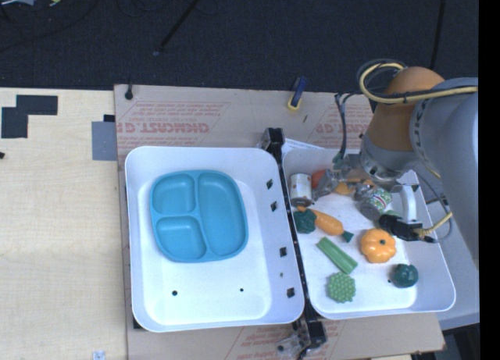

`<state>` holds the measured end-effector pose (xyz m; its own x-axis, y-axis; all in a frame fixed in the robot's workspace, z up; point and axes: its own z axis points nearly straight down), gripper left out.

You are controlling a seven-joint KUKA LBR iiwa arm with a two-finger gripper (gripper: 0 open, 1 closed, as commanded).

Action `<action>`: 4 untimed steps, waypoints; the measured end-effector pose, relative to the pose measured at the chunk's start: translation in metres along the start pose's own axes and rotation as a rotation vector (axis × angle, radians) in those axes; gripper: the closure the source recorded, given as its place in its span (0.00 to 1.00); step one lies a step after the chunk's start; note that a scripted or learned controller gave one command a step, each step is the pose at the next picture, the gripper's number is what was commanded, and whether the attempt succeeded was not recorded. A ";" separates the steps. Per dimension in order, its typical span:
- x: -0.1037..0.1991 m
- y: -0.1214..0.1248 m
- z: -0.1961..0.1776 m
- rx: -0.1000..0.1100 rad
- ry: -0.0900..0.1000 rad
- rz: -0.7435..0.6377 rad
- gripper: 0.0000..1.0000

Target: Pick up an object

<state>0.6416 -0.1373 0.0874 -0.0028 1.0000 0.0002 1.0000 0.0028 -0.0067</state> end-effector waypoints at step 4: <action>-0.003 0.005 -0.142 -0.008 0.000 0.001 1.00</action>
